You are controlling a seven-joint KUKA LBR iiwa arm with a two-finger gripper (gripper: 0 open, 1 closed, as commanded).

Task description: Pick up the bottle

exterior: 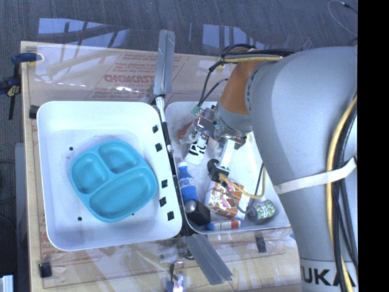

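The pincer (203, 140) is seen lowered into the right bin (276, 219), near that bin's upper left part, below the orange band of the arm (304, 126). How far it is spread cannot be told: its tip is mixed up with dark and white parts, and nothing can be seen pinched in it. A small white and black item (195, 150) lies right at the pincer, though contact cannot be confirmed.

The bottle (186, 184), clear with a blue label and a white cap, is found below the pincer and slightly to its left, lying along the left wall of the right bin, apart from the pincer. Below and to the right of the pincer, a colourful packet (223, 201) is seen, with a glittery ball (262, 210) further right.

Well to the pincer's left, a blue divided plate (113, 179) is held in the left bin (55, 126).
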